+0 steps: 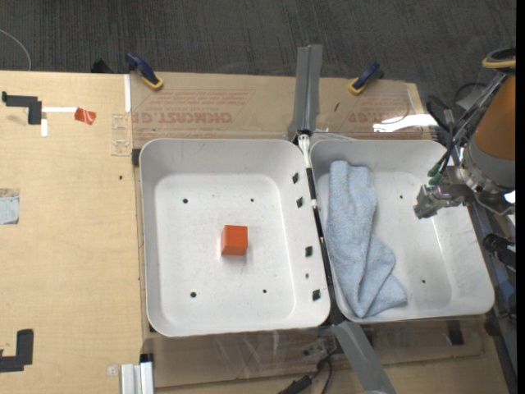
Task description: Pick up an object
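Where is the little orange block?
The orange block sits near the middle of the left bin, apart from the towel in the right bin.

Two shallow white bins sit side by side: the near bin (459,302) under the pincer (428,204) and the far bin (164,302) beyond it. One orange cube (235,240) lies well away from the pincer; one light blue towel (362,240) lies near it. Two clamps (144,70) (364,78) grip the tabletop's (66,220) cardboard.
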Available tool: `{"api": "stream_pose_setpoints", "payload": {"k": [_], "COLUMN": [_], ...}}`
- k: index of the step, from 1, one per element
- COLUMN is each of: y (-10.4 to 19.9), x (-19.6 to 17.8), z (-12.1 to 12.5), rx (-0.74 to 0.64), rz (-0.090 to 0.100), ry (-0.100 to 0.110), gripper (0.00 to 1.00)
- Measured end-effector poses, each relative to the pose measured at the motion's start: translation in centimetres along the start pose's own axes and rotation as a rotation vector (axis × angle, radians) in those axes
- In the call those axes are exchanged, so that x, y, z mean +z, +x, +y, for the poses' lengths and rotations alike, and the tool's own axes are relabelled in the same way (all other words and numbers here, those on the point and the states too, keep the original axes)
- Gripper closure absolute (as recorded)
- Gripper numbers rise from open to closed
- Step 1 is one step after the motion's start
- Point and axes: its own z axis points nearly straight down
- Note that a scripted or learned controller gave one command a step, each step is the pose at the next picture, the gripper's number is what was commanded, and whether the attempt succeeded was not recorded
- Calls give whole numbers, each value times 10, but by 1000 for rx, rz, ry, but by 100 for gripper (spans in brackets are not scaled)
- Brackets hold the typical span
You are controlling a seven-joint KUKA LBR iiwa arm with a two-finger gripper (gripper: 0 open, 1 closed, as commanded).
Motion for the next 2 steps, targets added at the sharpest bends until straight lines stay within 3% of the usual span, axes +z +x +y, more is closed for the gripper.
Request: {"api": "stream_pose_setpoints", "payload": {"k": [1, 2], "y": [26, 21], "x": [-59, -6], "z": [7, 71], "rx": [3, 33], "rz": [0, 0], "ry": [0, 3], "gripper": [100, 100]}}
